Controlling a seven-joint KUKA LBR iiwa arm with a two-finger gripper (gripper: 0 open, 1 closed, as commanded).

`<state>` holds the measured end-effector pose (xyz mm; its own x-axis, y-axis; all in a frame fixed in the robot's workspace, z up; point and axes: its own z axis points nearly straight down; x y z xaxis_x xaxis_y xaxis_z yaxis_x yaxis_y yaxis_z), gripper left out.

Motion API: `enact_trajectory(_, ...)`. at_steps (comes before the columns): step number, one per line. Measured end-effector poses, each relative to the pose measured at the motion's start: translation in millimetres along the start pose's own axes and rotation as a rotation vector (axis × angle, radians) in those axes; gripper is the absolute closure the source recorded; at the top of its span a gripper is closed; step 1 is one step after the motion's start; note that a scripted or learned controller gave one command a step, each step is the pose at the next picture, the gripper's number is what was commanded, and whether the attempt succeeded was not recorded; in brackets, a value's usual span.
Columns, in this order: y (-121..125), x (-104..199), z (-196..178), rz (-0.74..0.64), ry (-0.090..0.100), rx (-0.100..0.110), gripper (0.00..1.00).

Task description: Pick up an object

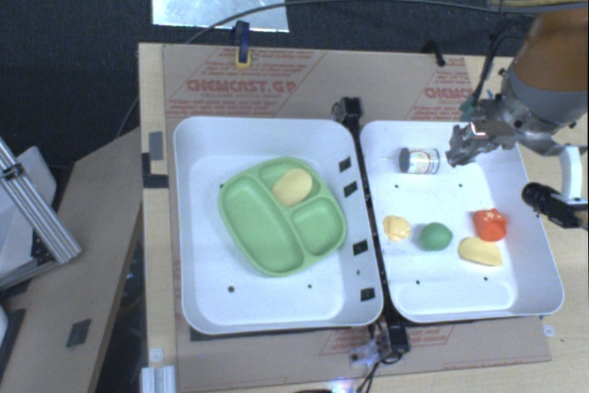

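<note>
Gripper poised by the can, grasp not made yet

Nearest me I count four loose items in the right bin (538, 294): yellow piece (480, 250), green ball (435, 236), small yellow lump (397, 227), red piece (490, 224); one yellow item (293, 187) sits in the green tray (267, 239); farther back lies one can (421, 161), just beside the gripper (465, 145). I cannot tell its finger state. On its side, I reckon the can could roll off when nudged

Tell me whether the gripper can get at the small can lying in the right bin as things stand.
Probably yes. The gripper hangs just right of the small can, which lies on its side on bare bin floor. The other items sit well below it, so nothing blocks the way.
</note>
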<state>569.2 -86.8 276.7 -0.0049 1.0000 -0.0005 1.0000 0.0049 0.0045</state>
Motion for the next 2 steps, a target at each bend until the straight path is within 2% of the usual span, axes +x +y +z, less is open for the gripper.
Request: enact_trajectory(2,-24,92,5,-0.004,0.002,0.004,1.00)
